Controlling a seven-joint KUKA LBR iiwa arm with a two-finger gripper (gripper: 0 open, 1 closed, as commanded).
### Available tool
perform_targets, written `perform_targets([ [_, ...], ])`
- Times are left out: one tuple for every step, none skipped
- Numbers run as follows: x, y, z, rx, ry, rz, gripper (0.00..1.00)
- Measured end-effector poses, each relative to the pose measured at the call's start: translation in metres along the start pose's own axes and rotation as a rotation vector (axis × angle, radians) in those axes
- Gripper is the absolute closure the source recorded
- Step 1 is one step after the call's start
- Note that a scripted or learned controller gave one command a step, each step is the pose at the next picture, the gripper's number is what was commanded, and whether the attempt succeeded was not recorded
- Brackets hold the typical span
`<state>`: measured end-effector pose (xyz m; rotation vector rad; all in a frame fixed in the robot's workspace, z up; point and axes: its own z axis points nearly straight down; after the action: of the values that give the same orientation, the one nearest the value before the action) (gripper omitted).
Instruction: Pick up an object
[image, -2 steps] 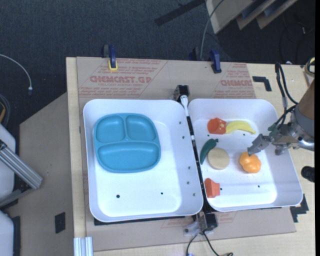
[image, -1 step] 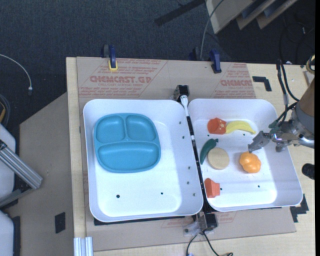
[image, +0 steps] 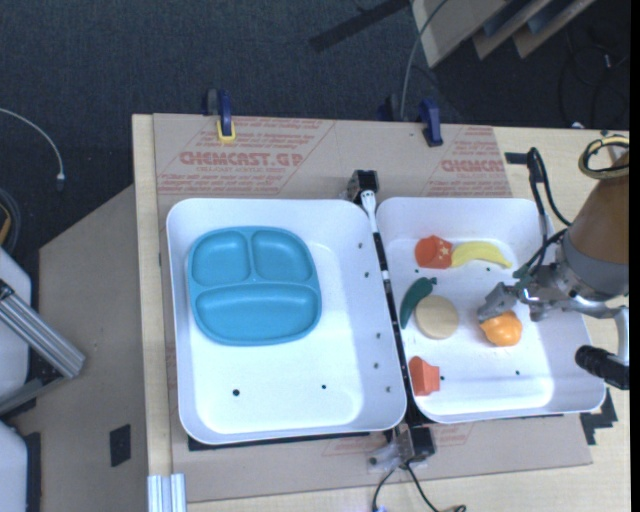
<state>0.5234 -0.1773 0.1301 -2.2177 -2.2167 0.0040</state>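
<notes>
- The blue divided plate (image: 256, 285) is light sky blue all over, plain, in the left white bin (image: 200, 390).
- The right white bin (image: 470, 400) is plain white with small dark dots.
- The tomato (image: 433, 252) is red-orange with a green top.
- The banana (image: 481, 254) is yellow.
- The green pepper (image: 414, 298) is dark green.
- The round biscuit (image: 437, 318) is pale beige.
- The orange fruit (image: 502, 330) is bright orange.
- The small block (image: 424, 376) at the bin's lower left is red-orange.
- The tabletop (image: 160, 300) is tan cardboard printed with red lettering.
- The two clamps (image: 222, 112) at the upper edge are blue, one with a yellow tip.
- The arm (image: 604, 235) is grey with an orange-brown band; the end effector (image: 512, 298) is metallic grey.
- The floor (image: 80, 60) is dark navy.
</notes>
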Motion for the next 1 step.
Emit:
perform_targets([
  [0.0006,-0.0005,0.0484,-0.001,0.000,0.000,0.00],
])
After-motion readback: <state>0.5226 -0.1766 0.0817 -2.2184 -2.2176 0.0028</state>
